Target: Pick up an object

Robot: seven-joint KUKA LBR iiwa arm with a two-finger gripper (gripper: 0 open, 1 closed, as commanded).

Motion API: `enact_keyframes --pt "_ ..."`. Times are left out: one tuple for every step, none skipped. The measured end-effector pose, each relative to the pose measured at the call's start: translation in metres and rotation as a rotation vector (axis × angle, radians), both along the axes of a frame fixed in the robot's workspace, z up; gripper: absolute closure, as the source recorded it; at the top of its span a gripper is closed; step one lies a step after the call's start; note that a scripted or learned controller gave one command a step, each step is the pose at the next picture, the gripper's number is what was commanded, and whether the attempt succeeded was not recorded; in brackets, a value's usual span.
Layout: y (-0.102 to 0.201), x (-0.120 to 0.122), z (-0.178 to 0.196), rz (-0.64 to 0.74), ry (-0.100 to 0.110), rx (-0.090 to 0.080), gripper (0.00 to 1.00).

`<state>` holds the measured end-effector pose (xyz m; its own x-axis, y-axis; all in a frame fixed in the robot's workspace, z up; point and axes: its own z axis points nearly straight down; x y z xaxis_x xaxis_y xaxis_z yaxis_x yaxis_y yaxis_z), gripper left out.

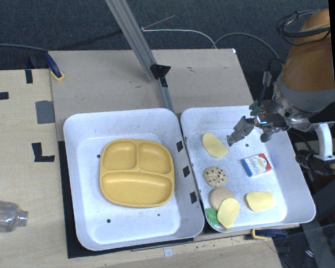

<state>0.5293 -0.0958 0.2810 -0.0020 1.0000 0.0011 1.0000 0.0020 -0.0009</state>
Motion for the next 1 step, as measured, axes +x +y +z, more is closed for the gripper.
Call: enact_keyframes --pt "0.0007 0.0002 0.0097 0.002 0.001 0.002 1.0"
